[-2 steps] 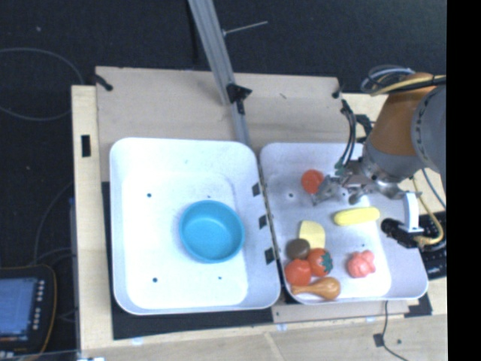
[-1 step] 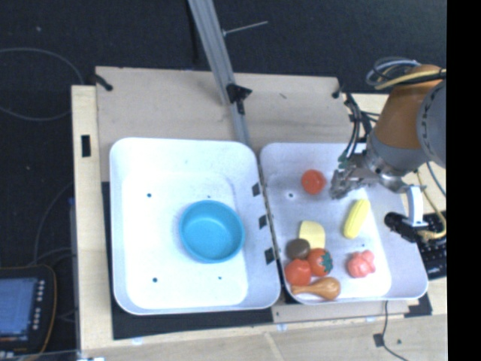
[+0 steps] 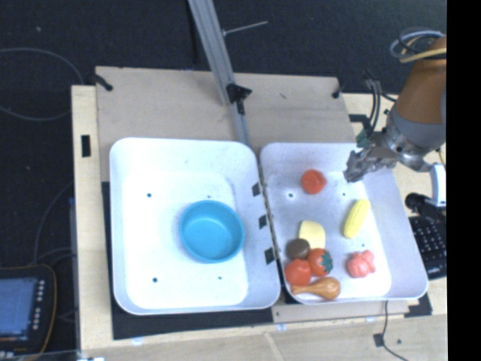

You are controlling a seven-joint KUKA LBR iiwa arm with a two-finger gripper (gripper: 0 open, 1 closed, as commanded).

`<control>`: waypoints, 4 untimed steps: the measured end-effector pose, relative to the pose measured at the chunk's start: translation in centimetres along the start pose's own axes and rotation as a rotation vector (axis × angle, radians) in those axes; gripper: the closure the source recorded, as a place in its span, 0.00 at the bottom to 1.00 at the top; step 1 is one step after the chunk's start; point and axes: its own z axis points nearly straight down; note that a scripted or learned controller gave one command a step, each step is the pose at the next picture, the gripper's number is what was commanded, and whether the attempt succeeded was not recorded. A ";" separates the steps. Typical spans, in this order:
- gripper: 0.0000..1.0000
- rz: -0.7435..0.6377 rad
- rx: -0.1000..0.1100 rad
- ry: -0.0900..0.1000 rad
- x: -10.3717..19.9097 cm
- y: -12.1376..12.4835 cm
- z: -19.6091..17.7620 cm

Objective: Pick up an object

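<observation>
The right bin (image 3: 289, 160) holds several toy foods. A small red tomato (image 3: 313, 181) lies near its middle back. A yellow corn cob (image 3: 355, 218) sits to the right, and a pink piece (image 3: 361, 264) lies at the front right. A yellow block (image 3: 312, 234), a brown ball (image 3: 297, 248), a red strawberry (image 3: 318, 261), a second red piece (image 3: 298, 272) and an orange gourd (image 3: 322, 287) cluster at the front. My gripper (image 3: 355, 171) hangs over the bin's back right, right of the tomato and above the corn. Nothing shows between its fingers.
The left bin (image 3: 143, 171) holds a blue bowl (image 3: 212, 231). A grey metal pole (image 3: 216, 51) slants down to the bins' shared edge. A keyboard (image 3: 430, 239) lies right of the right bin. A screen (image 3: 21, 307) sits at the lower left.
</observation>
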 end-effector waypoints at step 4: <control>1.00 -0.012 0.011 0.005 15.7 -2.7 -4.8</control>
